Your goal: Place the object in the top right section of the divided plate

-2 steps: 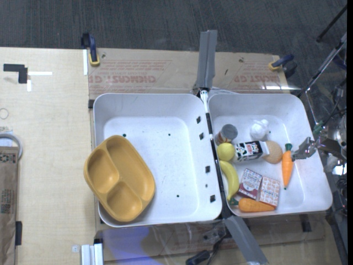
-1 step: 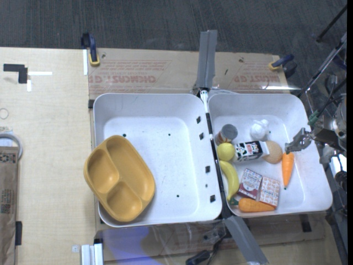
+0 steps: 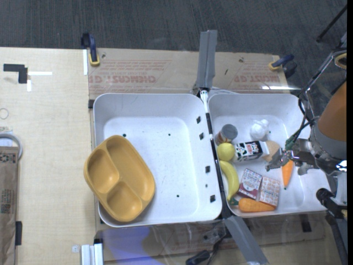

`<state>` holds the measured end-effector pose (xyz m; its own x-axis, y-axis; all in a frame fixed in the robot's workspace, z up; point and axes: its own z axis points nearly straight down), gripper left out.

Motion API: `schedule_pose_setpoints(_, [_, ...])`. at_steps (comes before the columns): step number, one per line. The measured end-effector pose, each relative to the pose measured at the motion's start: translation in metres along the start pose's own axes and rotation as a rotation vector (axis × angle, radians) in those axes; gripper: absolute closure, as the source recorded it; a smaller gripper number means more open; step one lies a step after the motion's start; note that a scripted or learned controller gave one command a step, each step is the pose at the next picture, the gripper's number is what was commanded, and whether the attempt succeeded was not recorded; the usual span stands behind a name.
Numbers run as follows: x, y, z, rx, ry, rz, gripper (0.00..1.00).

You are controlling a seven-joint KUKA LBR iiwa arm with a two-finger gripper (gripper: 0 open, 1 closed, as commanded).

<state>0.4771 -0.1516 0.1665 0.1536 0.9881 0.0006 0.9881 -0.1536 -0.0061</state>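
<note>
Near left: the divided plate (image 3: 119, 179) lies in the left bin (image 3: 165, 115), all sections bare; nothing delivered yet. Near right, the right bin (image 3: 295, 200) holds a carrot (image 3: 255, 205), two small cartons (image 3: 260, 184), a banana (image 3: 230, 177), a lemon (image 3: 225, 151), a milk carton (image 3: 251, 150), a can (image 3: 228, 132) and a white object (image 3: 259, 129). The pincer (image 3: 286, 160) sits low at that bin's right side, against a second carrot (image 3: 287, 173); cannot tell its opening or whether it grips. Judgement: early stage, with pick, transfer and placement all left.
</note>
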Motion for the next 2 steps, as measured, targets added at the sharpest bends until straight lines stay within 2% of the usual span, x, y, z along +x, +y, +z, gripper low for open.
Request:
schedule_pose_setpoints(1, [0.054, -0.007, -0.064, -0.002, -0.002, -0.048, 0.0])
schedule_pose_setpoints(2, [0.05, 0.016, 0.017, 0.0, -0.001, -0.1, 0.0])
